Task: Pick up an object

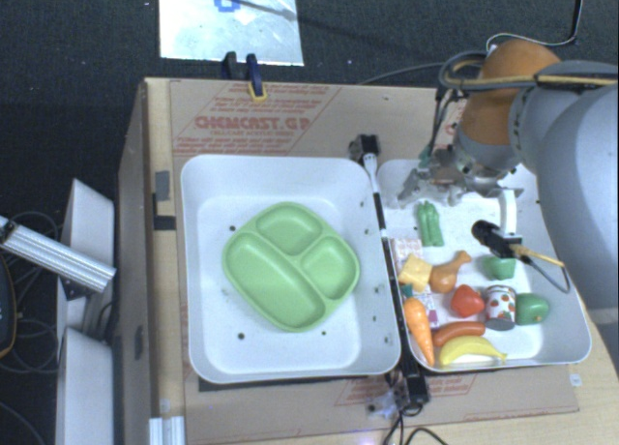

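Note:
My gripper (pixel 443 185) hangs over the far end of the right bin (pixel 571 337), below the orange wrist band. Just in front of it lies a green cucumber piece (pixel 429 224). Closer to the front of the bin lie a yellow cheese wedge (pixel 416 270), a chicken drumstick (pixel 450 272), a red tomato (pixel 466 300), a carrot (pixel 418 323), a red sausage (pixel 456 334), a banana (pixel 472 352), a green pepper (pixel 532 310), a small green cup (pixel 501 267) and a white-and-brown toy (pixel 499 306). I see nothing held in the gripper.
The left bin (pixel 208 240) holds a green divided plate (pixel 290 264). A ridge (pixel 379 230) separates the two bins. The bulky grey arm (pixel 571 163) covers the right bin's far right corner. Cardboard (pixel 261 119) lies behind the bins.

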`<move>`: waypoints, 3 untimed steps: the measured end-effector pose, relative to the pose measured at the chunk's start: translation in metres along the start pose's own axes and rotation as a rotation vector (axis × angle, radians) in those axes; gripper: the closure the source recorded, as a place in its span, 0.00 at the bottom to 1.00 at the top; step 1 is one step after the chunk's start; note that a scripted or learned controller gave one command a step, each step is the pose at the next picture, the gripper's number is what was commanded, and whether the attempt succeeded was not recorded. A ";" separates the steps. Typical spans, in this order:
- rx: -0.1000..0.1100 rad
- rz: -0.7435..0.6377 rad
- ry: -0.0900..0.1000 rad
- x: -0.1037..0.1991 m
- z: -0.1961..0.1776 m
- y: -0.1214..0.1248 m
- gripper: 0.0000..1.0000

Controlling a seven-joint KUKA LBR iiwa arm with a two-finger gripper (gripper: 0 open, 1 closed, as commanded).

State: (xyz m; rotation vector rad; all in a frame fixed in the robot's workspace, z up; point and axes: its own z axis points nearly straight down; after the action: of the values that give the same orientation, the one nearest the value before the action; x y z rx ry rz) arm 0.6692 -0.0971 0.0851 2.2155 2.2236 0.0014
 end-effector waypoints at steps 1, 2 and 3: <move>0.000 0.002 0.000 -0.007 0.000 0.000 0.00; -0.001 0.003 -0.001 -0.013 0.000 0.000 0.00; 0.000 -0.001 0.000 0.003 0.000 0.000 0.00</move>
State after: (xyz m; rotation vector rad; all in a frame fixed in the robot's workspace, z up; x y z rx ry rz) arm 0.6691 -0.0940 0.0850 2.2151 2.2245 0.0015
